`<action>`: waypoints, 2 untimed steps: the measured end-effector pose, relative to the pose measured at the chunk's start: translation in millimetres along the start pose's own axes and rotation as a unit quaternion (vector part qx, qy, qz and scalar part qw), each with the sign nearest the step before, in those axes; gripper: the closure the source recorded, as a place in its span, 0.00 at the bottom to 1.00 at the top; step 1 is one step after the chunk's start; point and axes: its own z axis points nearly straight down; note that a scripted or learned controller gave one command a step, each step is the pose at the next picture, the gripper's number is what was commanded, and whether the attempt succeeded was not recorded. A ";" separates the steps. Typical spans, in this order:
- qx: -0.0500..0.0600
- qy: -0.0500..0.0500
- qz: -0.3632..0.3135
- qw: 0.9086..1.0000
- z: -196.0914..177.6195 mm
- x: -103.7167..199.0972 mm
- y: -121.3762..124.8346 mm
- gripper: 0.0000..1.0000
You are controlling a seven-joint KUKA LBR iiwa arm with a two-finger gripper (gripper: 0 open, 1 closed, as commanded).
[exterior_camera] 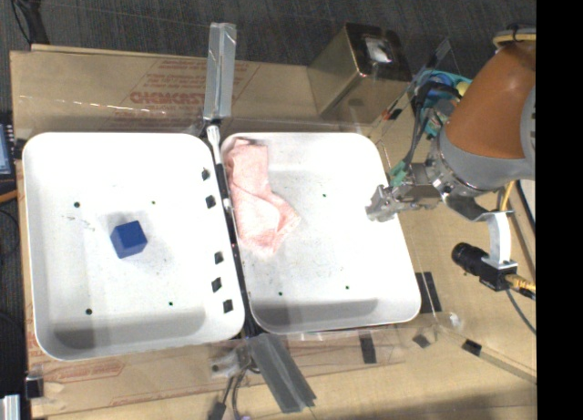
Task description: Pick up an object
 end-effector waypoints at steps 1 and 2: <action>0.000 0.000 0.000 1.000 0.0 0.0 0.0 0.00; -0.001 0.000 0.031 1.000 67.8 41.7 76.3 0.00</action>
